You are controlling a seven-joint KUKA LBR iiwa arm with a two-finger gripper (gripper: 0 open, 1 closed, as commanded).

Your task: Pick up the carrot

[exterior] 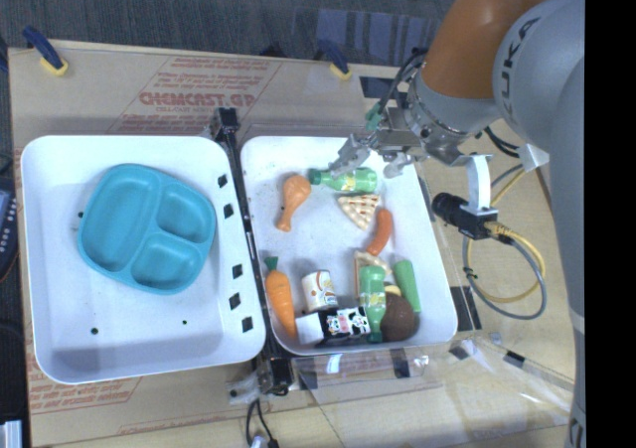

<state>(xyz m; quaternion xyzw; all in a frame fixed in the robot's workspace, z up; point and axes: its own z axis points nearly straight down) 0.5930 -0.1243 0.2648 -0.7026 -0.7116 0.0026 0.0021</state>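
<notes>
One orange plastic carrot with a green top (279,299) is seen at the right bin's (260,163) near-left corner. Farther back, the grey two-finger gripper (370,153) is poised over one green bottle (348,179) — jaws spread, nothing gripped. One blue divided plate (146,226) is set in the left bin (50,327).

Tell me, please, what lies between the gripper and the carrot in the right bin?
In the camera view, the chicken drumstick lies between the gripper and the carrot; below the drumstick the bin floor is bare white down to the carrot.
</notes>
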